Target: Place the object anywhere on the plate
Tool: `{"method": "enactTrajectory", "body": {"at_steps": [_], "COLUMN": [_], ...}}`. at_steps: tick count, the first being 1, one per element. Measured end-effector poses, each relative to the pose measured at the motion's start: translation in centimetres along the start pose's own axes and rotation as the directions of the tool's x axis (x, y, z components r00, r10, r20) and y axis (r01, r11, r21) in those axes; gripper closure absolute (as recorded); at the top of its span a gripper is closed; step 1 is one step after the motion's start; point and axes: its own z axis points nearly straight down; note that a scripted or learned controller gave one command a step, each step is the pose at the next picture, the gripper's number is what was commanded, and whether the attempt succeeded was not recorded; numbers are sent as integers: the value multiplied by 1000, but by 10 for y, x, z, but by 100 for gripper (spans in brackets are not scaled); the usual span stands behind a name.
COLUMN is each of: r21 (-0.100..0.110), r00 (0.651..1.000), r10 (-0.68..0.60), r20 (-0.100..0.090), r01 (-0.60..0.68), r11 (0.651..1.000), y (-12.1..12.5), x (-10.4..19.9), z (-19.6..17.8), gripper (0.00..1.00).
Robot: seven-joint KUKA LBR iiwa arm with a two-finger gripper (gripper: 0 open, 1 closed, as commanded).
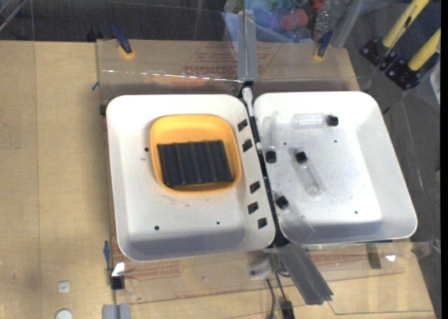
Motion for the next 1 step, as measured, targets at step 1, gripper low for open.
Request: {"method": "enactTrajectory", "body": {"at_steps": [1], "r21": [-1], "r00": [1000], "r10": [0], "r20": [0], "r01": [0], "r11": [1000], "y": [0], "x": [0], "z": [0], "gripper": [100]}}
